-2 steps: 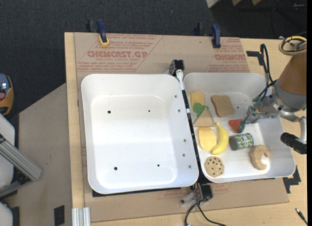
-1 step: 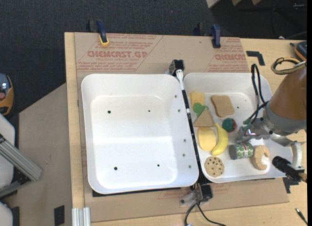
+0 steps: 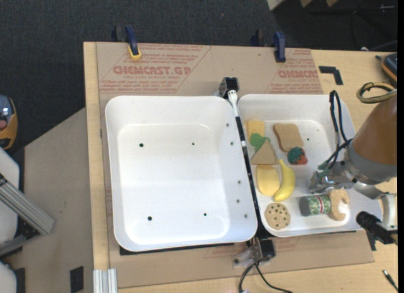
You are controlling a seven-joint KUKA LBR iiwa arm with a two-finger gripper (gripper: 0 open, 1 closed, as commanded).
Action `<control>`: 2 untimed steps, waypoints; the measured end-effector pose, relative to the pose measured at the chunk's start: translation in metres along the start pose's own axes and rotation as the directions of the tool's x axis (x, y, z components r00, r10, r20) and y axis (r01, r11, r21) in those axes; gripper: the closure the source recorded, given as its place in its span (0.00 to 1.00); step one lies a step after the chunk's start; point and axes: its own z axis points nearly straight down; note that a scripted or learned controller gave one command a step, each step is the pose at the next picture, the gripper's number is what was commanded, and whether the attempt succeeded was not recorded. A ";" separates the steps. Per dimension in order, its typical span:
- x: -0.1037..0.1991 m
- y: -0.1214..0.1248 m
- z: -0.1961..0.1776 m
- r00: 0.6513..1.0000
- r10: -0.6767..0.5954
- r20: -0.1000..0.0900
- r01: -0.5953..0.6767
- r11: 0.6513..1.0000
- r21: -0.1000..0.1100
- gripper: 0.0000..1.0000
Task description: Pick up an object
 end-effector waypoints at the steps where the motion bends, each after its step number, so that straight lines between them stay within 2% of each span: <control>1: 0.037 0.069 -0.050 1.000 -0.005 0.004 0.005 1.000 -0.010 1.00; 2: 0.008 0.111 -0.213 1.000 -0.002 0.010 0.002 1.000 -0.025 1.00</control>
